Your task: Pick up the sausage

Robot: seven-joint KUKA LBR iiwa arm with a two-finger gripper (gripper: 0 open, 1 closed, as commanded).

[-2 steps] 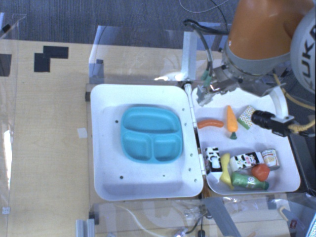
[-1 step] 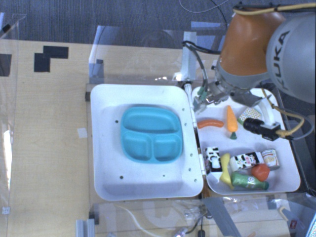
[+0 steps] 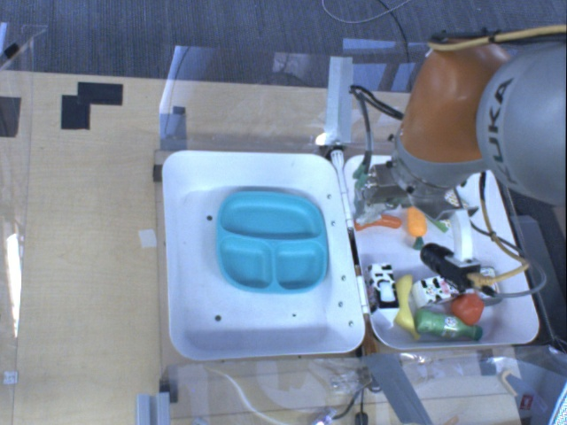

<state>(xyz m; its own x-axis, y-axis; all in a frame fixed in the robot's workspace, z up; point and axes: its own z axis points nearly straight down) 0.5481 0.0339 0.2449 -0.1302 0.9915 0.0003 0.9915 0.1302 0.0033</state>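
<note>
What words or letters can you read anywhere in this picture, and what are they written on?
"UKA": black letters running down the grey arm, at the top right; the name's start is cut off from view.
The green bottle in the right bin has a label too small and blurred to read.
Nothing else carries readable text.

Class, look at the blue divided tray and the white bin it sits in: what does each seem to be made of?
Blue tray: probably moulded plastic, smooth matte, with rounded one-piece compartment walls. White bin: likely thin formed plastic, slightly glossy, with soft rounded corners and small holes in its floor.
</note>
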